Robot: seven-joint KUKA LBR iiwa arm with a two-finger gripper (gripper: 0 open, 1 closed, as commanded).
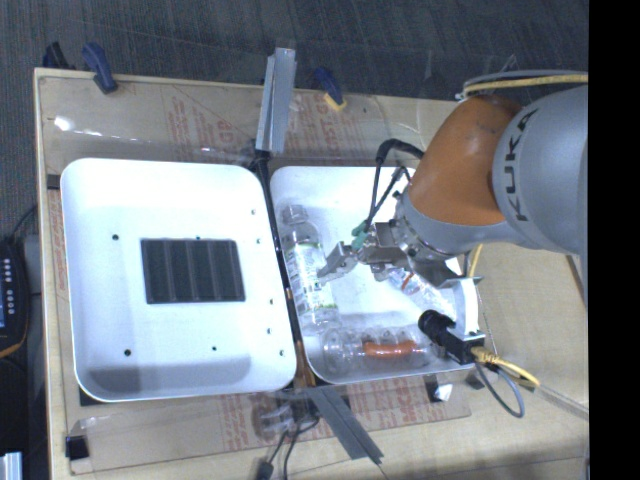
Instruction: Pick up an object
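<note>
The tabletop (200, 428) is pale wood, printed with faint red lettering, and it stands on dark grey carpet (300, 18); blue clamps (98, 66) grip its far edge, and a grey metal bar (274, 98) rises from that edge between the two bins. The left bin (100, 198) holds a dark ribbed grate (192, 270) near its middle; its near edge lies in shadow. The right bin (340, 183) sits touching it, and carries clear plastic bottles: one bottle (305, 273) lies along its left wall, another bottle with an orange part inside (375, 348) lies along its near wall. The arm (500, 168) leans in over the right bin's right half, its orange band uppermost; the end effector (345, 258) hangs just beside the left-wall bottle, near the bin's middle; whether its jaws are apart or together I cannot tell. Black and yellow cables (500, 373) trail off the tabletop's near right corner.
</note>
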